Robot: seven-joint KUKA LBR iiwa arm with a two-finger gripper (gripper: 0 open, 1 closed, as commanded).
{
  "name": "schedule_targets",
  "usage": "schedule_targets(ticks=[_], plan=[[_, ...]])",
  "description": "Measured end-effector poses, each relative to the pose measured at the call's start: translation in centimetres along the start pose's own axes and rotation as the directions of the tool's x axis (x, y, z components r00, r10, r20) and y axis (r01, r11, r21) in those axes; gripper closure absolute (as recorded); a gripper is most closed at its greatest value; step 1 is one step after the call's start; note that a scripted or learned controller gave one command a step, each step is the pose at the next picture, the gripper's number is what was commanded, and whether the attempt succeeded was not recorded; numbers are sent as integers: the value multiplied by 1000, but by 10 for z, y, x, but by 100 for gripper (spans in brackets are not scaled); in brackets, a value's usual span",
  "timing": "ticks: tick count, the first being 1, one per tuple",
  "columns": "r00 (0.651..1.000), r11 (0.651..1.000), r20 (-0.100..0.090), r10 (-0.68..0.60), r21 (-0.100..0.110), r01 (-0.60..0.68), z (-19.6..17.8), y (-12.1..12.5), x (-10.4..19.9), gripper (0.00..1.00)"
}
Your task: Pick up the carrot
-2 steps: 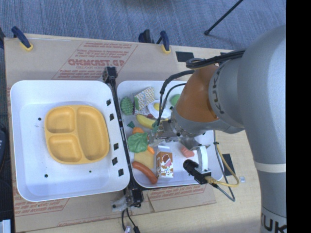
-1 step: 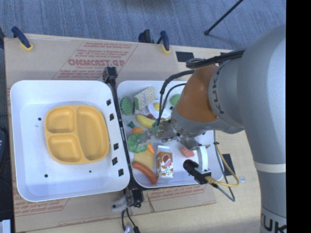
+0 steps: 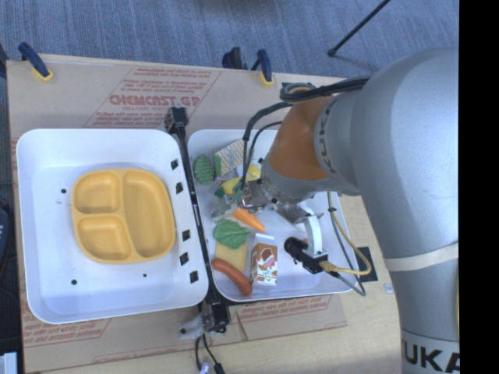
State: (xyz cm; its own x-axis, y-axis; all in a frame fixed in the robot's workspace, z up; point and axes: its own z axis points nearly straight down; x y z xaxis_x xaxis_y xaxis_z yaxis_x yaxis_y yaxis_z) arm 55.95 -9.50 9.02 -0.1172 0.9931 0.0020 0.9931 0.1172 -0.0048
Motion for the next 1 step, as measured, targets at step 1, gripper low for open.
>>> schedule_targets(ticks=[1], plan=[[1000, 1000, 1, -4, 4, 4, -8, 0, -1, 100]])
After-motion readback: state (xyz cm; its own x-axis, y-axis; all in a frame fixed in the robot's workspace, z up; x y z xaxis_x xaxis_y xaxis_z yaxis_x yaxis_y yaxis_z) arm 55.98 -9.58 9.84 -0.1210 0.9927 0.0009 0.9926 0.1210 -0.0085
